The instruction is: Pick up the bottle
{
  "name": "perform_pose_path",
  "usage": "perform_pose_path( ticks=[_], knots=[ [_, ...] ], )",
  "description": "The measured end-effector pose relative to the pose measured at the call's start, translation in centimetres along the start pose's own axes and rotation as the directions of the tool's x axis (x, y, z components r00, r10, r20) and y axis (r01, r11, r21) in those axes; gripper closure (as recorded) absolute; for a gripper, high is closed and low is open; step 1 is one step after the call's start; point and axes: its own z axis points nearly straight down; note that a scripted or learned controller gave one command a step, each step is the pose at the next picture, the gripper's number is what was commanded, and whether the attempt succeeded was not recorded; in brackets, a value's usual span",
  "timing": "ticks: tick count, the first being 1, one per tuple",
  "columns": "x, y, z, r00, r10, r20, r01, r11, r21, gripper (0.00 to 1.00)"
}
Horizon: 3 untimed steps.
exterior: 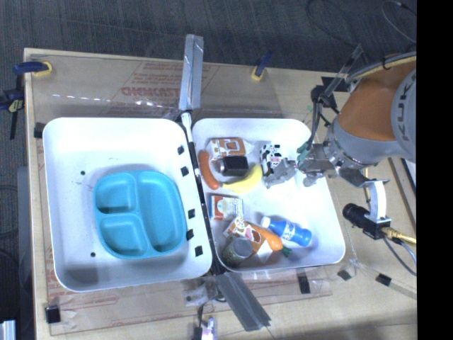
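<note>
You see a blue divided tray [138, 214] in the left bin [60, 190]. The right bin [322, 211] holds a banana [245, 183], a hot dog [207, 170] and small cartons [227, 147].

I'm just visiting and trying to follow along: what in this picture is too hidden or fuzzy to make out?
- Claw: small and blurred in the camera view; whether it is open or shut cannot be told.
- Bottle: its orange end is partly covered by a packet lying across it.
- Small cartons: printing too small to read.
- Arm: cut off at the right side.
</note>
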Motion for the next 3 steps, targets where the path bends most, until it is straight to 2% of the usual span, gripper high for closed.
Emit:
perform_pose_path(
  ticks=[1, 2, 3],
  knots=[
    [-1.5, -4.4, 7.0, 0.936, -0.352, 0.001, 0.352, 0.936, -0.002, 0.0],
    [-1.5, -3.8, 12.2, 0.93, -0.368, 0.013, 0.368, 0.93, -0.019, 0.0],
    [-2.0, -3.6, 12.8, 0.983, -0.183, 0.02, 0.183, 0.983, -0.03, 0.0]
  ],
)
